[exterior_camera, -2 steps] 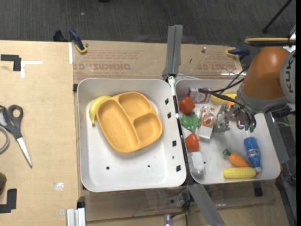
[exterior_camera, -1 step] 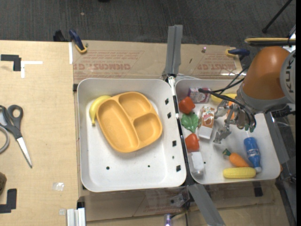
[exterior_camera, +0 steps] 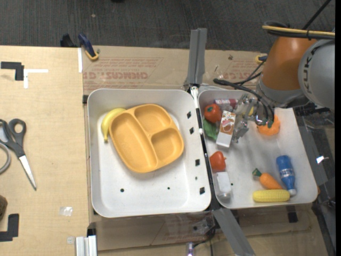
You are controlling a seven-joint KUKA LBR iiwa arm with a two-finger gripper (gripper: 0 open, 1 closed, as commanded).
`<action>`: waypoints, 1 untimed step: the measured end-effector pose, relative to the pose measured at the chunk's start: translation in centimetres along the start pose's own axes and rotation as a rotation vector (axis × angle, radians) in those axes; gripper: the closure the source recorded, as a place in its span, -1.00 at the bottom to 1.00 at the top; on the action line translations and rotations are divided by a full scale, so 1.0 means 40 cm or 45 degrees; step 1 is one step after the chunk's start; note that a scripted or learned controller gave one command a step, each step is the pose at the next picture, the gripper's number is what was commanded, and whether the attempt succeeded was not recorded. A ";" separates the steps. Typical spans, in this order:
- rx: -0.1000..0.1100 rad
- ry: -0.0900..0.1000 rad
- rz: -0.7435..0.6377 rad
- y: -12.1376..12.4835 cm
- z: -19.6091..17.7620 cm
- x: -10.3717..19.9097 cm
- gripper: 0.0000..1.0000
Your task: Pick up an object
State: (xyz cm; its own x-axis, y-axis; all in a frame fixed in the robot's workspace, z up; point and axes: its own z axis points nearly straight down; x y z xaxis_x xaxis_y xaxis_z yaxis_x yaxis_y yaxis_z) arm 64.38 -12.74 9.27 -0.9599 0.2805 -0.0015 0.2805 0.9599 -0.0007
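My claw (exterior_camera: 246, 122) low in the right bin (exterior_camera: 298, 143), its upper half | grip: cannot tell, nothing seen held | small carton (exterior_camera: 226, 128) just left of it, orange fruit (exterior_camera: 269, 127) just right | tomato (exterior_camera: 212, 112), blue bottle (exterior_camera: 285, 172), corn (exterior_camera: 271, 196), carrot (exterior_camera: 267, 180) lie around | left bin (exterior_camera: 101, 185): yellow divided plate (exterior_camera: 146, 137), banana (exterior_camera: 109, 121)

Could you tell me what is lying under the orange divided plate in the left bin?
A banana pokes out from under the plate's upper-left edge. How far it runs beneath is covered.
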 end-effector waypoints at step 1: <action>-0.001 -0.002 -0.050 -0.075 0.000 0.132 -1.00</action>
State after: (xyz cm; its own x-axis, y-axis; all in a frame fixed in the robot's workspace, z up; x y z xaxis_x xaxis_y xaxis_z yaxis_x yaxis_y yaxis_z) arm 58.48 -14.15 9.28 -0.9701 0.2426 -0.0031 0.2426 0.9701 -0.0003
